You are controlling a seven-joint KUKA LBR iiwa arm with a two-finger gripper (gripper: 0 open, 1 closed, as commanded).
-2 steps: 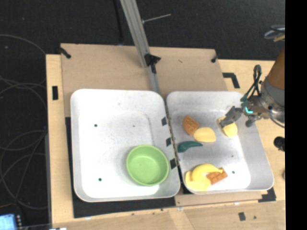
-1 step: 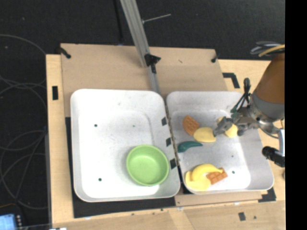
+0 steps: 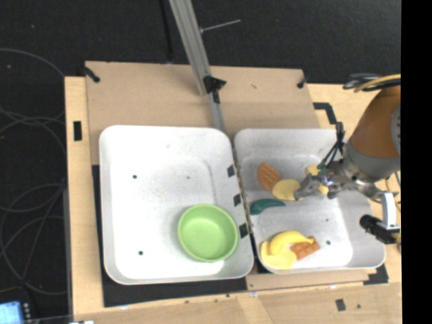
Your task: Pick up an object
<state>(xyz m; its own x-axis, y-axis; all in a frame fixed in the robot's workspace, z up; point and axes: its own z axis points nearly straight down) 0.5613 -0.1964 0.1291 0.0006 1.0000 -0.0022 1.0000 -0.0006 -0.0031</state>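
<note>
While the arm sits low over the right-hand bin, nothing in the camera view reads as lifted, so the pick is entered as not yet done.

Left bin (image 3: 135,154): one green bowl (image 3: 208,231), upright, near the bin's front right corner; well apart from the gripper and not a likely target from this pose.

Divider zone: a dark teal piece (image 3: 264,206) lies flat just inside the right bin's left wall, its tip pointing toward the pale yellow piece.

Right bin (image 3: 283,147): four loose items on its floor.
- orange ridged piece (image 3: 268,175): flat, upper left of the cluster, just beside the pale yellow piece.
- pale yellow piece (image 3: 285,190): flat on the floor, closest thing to the gripper; judged to be the candidate object.
- yellow toy (image 3: 280,244): near the front wall, with a small orange waffle-like piece (image 3: 305,249) lying against its right side.

Gripper (image 3: 312,184): down at floor level just right of the pale yellow piece, near or touching its edge; which of the two cannot be told at this resolution.

Claw state: cannot tell. The fingertips blur into cables and yellow fittings; how far open they are, and whether anything sits between them, is not resolvable. No object is visibly held.

Arm (image 3: 378,137): orange band and grey wrist over the bin's right rim.

Progress estimate: approach done, gripper at the object. Left to do: close on the piece, confirm hold, lift clear of the bin floor.

Risk note: piece is flat and low; fingers may slide over it or push it toward the orange ridged piece.
</note>
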